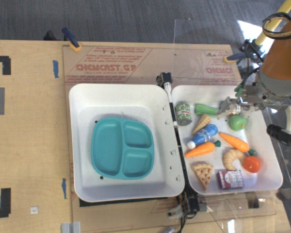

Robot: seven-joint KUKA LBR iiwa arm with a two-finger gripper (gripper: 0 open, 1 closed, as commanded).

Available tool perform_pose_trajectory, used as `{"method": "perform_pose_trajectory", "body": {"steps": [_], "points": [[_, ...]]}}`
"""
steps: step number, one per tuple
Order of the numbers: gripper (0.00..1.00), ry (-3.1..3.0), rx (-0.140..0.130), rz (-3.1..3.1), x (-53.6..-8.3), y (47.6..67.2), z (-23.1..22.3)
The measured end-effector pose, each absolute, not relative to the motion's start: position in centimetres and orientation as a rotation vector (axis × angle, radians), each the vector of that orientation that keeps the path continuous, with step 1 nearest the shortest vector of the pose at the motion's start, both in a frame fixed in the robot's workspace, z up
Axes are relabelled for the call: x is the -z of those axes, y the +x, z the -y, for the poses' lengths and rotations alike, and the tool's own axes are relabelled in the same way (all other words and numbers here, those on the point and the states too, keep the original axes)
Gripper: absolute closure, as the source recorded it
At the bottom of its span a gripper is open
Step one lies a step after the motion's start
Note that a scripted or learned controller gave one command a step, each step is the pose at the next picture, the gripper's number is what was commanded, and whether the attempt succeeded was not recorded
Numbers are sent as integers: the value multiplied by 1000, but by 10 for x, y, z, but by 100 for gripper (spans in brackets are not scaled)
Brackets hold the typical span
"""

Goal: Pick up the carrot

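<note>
the arm [279, 57] reaches in above the right bin [274, 176], and its tool [231, 107] hangs over that bin's upper part, just above the green apple [237, 123]. the tool's ends are too small and blurred to read, so i cannot tell its state, and nothing can be made out in its grip.

taking the blue bottle [203, 135] in the middle of the right bin as the landmark: one carrot [200, 150] lies just below the bottle, nearly touching it, with its thick end pointing toward the bin's left wall. a second carrot [234, 141] lies to the bottle's right, slanting down toward a tomato [251, 163]. a cone [201, 123] sits just above the bottle, a green can [183, 113] up and to its left, and a long green vegetable [206, 109] above it. a croissant [231, 158] lies down and to the right of the bottle, a pizza slice [203, 173] straight below it, and a purple carton [230, 179] further down to the right.

the left bin [82, 178], well to the bottle's left, holds a teal divided plate [122, 148]. both bins sit on the tabletop [24, 154].
</note>
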State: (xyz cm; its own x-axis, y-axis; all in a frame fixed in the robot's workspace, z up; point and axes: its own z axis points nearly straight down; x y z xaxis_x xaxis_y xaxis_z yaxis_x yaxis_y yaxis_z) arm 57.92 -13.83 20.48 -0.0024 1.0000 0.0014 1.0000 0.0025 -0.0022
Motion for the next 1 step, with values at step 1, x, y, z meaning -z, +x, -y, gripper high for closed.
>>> {"method": "perform_pose_trajectory", "body": {"steps": [1], "points": [[0, -1702, 0, 2637, -97, 539, 152]]}}
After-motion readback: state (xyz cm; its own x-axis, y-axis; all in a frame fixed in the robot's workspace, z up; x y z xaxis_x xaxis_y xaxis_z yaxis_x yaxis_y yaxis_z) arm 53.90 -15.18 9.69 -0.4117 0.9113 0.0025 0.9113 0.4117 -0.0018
